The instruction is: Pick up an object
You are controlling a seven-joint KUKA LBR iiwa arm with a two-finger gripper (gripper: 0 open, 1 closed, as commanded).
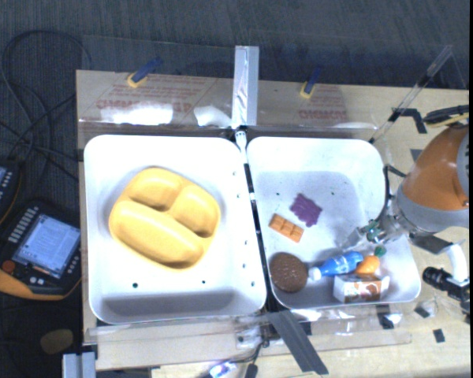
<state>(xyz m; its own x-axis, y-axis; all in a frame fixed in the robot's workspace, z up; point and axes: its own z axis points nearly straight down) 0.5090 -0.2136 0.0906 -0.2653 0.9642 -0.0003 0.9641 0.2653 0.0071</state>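
In the left bin (94,211) we see a big yellow foam piece (165,215), soft and too broad to pinch. In the right bin (315,152) the small blue bottle (337,264) looks light, stiff and slippery; we would grip across its middle. The pincer (372,232) hovers just above that clutter, and we cannot tell whether it is released or clenched.

Dark carpet floor (142,14), black cables (31,93), wooden bench (426,105).

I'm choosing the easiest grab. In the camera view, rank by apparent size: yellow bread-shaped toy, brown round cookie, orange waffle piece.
1. Yellow bread-shaped toy, by far largest.
2. Brown round cookie.
3. Orange waffle piece, slightly smaller.
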